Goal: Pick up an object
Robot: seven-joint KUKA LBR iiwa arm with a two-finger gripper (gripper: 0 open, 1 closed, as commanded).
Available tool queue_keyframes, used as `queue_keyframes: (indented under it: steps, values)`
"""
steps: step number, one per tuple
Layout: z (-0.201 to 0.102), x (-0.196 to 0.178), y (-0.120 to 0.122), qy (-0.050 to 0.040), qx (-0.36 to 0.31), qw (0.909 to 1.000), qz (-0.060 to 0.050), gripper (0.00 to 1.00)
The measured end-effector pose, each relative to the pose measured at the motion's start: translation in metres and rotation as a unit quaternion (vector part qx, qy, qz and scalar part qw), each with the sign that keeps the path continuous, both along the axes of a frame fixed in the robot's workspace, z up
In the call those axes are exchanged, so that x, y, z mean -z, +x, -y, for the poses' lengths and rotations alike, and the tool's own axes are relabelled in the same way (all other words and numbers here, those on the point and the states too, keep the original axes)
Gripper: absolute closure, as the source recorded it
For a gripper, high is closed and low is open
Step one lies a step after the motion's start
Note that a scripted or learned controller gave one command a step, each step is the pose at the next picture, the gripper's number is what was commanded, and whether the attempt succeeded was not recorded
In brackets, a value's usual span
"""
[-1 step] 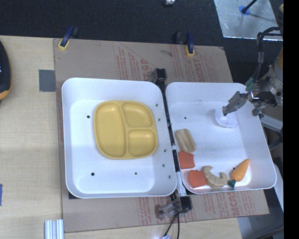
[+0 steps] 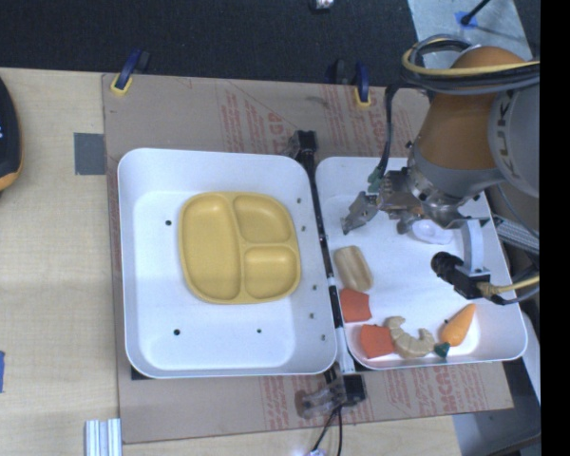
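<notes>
Grey gripper (image 2: 359, 213) hangs over right bin (image 2: 399, 174), fingers apart, nothing held.
Bread roll (image 2: 353, 267) lies just below it; best to centre over the roll before lowering and closing.

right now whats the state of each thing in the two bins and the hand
tray: flat in the left bin, compartments bare
bread roll: lying in the right bin near its left wall
red block: flat, just below the roll
second red block: flat at the bin's near edge
carrot: lying tilted, near right corner
pale curved piece: lying between block and carrot
hand: over the right bin's far part, nothing seen between its fingers
</notes>
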State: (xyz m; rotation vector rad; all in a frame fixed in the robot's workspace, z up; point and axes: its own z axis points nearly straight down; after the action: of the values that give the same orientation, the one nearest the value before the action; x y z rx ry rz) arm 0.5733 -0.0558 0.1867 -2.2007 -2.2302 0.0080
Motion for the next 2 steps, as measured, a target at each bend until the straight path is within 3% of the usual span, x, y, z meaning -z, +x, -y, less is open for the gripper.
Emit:
queue_keyframes:
  steps: [1, 2]
  values:
    - [0.0067, -0.0157, -0.0001, -0.0021, 0.005, 1.0000, 0.003, 1.00]
    - [0.0067, -0.0152, -0.0002, -0.0026, 0.005, 1.0000, 0.002, 0.00]
